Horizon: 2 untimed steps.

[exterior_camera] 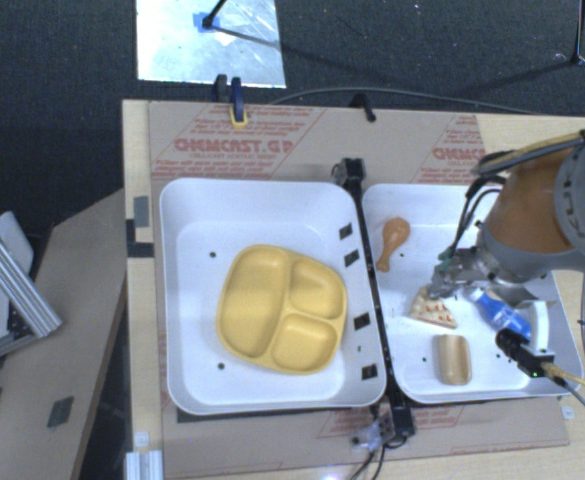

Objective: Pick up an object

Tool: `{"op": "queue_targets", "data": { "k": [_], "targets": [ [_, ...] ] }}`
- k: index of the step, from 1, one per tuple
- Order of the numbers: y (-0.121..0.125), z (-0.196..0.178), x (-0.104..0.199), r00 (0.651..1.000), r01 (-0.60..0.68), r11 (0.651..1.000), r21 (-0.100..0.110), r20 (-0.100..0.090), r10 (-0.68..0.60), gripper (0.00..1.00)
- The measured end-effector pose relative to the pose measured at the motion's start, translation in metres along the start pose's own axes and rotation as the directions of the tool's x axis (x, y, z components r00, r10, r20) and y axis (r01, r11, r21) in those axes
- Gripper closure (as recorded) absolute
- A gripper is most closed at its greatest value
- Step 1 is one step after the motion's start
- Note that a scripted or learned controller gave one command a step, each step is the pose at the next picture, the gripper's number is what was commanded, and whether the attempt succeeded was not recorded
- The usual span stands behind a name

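pincer low over pizza slice, right bin

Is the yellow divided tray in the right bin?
No, the yellow tray lies in the left bin; the right bin holds the drumstick, pizza slice and bread roll.

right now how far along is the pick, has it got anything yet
Done: the arm has reached into the right bin, with the gripper low over the pizza slice toy. In hand: nothing visibly held. Left: grasp and lift; the slice, drumstick and bread roll all lie on the bin floor.
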<state>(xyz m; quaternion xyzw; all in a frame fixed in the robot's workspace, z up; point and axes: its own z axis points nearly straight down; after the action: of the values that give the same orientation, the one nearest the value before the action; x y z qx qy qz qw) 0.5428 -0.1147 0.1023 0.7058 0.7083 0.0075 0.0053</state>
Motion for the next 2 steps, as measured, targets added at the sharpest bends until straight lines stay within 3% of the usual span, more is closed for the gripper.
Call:
{"op": "queue_targets", "data": {
  "k": [1, 2],
  "targets": [
    [-0.001, -0.045, -0.006, 1.0, -0.001, 1.0, 0.014, 0.004, 0.001, 1.0],
    [-0.003, -0.089, -0.006, 1.0, 0.0, 1.0, 0.013, 0.004, 0.0, 1.0]
  ]
}}
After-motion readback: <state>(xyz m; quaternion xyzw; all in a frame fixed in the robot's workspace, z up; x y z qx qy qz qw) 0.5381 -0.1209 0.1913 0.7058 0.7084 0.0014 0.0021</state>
